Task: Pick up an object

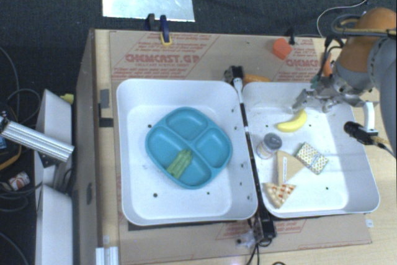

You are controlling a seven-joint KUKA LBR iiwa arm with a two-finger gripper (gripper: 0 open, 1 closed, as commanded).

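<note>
Hovering over the right bin [356, 195], far corner: gripper [317, 98]; finger spread and grasp cannot be told. Just below it: banana [292, 123]. Further toward the near edge: small jar [269, 145], patterned packet [312, 157], pizza slice [280, 192]. Well to its left, left bin [133, 133]: blue divided plate [189, 146] bearing a green item [179, 162].

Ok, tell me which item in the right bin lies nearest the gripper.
The banana. It lies just below-left of the gripper, at the bin's upper part, while the small jar, patterned packet and pizza slice sit farther down.
</note>
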